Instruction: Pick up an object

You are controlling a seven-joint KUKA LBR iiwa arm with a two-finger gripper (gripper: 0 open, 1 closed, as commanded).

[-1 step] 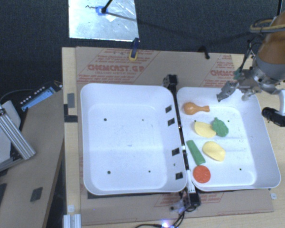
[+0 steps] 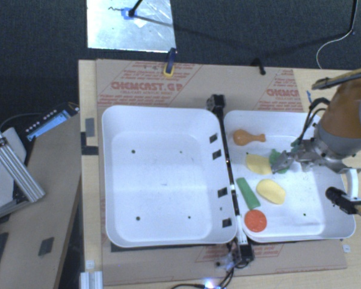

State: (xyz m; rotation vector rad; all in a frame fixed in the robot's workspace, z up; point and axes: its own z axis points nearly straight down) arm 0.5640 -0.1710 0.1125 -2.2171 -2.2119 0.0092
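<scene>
**Down in the right bin, among the toy food**

Well, my arm reached in from the right, its orange band showing above the wrist, and my pincer sat low over the right bin. Whether its tips were apart or together, I could not tell; they merged with a small green piece at their end, and I could not tell either whether that piece lay between them or merely beside them.

Just left of the pincer lay a pale yellow block, touching or nearly touching the green piece. Above it, nearer the far wall, rested an orange drumstick-shaped toy. Below the block, a green stick lay at a slant close to the divider, with a yellow lemon-like lump just to its right. A red-orange disc sat near the front corner, below the stick.

The left bin stood beside it, both on a cardboard sheet printed with red lettering.
</scene>
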